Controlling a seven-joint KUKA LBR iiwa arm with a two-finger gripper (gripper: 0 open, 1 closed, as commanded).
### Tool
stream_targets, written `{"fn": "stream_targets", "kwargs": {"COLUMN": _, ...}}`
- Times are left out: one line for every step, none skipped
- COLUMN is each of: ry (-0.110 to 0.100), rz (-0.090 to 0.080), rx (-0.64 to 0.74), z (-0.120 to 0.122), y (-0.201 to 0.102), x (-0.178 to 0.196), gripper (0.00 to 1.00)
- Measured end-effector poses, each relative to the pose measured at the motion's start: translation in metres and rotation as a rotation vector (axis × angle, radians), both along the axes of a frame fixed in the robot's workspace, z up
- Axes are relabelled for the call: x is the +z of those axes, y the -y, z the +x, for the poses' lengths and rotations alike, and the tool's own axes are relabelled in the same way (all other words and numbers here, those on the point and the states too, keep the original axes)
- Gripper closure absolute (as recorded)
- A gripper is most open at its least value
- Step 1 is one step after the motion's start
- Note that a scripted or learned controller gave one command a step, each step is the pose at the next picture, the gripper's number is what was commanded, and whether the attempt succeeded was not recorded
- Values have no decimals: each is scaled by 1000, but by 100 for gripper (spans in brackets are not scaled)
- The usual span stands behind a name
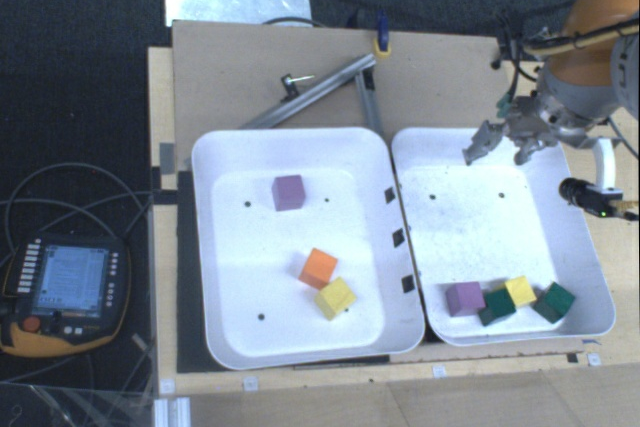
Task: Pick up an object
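Camera view: the end effector (503,144) is seen above the far edge of the right bin (575,245), its fingers spread apart with nothing between them. In the left bin (215,245), a purple cube (288,192) is placed toward the far side, well apart from an orange cube (319,267) touching a yellow cube (336,297). Along the near wall of the right bin, a purple block (464,297), a dark green block (496,305), a yellow block (520,290) and a green block (554,301) are clustered. A teach pendant (62,290) is located left of the table (163,95).
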State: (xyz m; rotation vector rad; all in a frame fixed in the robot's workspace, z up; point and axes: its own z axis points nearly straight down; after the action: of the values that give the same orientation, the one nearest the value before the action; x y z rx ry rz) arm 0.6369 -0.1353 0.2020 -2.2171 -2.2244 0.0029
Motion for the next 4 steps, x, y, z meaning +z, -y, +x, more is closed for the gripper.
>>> {"fn": "stream_targets", "kwargs": {"ry": -2, "rz": 0, "rx": -2, "z": -6, "y": 9, "x": -52, "gripper": 0}}
{"fn": "stream_targets", "kwargs": {"ry": -1, "rz": 0, "rx": -1, "z": -13, "y": 11, "x": -96, "gripper": 0}}
{"fn": "stream_targets", "kwargs": {"ry": 6, "rz": 0, "rx": 1, "z": -10, "y": 11, "x": -82, "gripper": 100}}
{"fn": "stream_targets", "kwargs": {"ry": 11, "rz": -2, "rx": 1, "z": 0, "y": 16, "x": -23, "gripper": 100}}
